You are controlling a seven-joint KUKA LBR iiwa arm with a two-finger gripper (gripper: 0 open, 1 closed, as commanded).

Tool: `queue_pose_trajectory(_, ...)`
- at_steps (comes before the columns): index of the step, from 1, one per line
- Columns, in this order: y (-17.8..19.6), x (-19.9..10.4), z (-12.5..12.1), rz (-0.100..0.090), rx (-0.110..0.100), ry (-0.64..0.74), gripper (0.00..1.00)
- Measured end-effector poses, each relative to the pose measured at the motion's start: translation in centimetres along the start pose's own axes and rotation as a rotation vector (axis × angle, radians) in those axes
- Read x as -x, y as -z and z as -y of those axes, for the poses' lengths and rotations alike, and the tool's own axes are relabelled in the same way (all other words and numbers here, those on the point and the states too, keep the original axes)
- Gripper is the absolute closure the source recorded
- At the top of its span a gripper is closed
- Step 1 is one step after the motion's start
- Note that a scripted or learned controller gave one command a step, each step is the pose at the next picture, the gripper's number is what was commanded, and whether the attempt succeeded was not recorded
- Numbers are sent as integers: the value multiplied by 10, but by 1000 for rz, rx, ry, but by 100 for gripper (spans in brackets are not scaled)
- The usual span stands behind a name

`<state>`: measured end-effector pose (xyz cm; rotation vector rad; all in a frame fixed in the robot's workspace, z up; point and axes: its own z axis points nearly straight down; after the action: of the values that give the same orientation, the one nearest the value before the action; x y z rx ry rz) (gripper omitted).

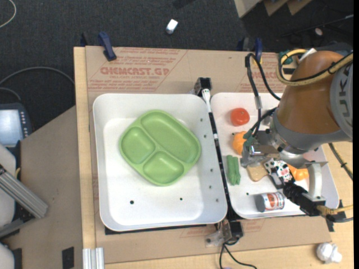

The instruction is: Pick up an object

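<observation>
The arm [314,94] comes in from three o'clock and hangs low over the right bin [247,209], its orange band bulking over most of that bin's far half. The gripper [255,157] sits at the arm's lower left end, down among the objects, and from up here I cannot tell how it is set or whether it has anything.

Right at the gripper, touching or just under it at its six o'clock, lies a tan flat piece [256,174] — pale brown, small, partly covered by the metal. At the gripper's eleven o'clock is an orange round thing [239,142], close beside it, half hidden by the arm. Farther toward twelve o'clock sits a red round object [240,116], well clear of the tool. At nine o'clock from the gripper, along the bin's left wall, lies a green elongated item [233,169], slim and leafy-coloured. At five o'clock is a small can [270,201] on its side, grey lid end toward the left, red and white label. Near it, at four o'clock, an orange piece [300,174] shows under the black and white hardware.

The left bin [112,206] holds one thing — a light green divided plate [160,147] with three compartments, lying flat near the middle
</observation>
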<state>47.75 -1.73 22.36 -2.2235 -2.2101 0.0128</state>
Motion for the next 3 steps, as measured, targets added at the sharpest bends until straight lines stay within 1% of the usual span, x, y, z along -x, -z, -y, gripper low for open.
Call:
queue_pose_trajectory(1,5,-54,-1,-3,10,12,100)
queue_pose_trajectory(2,136,-108,-1,-7,26,15,100)
queue_pose_trajectory(3,199,-144,1,-4,19,12,100)
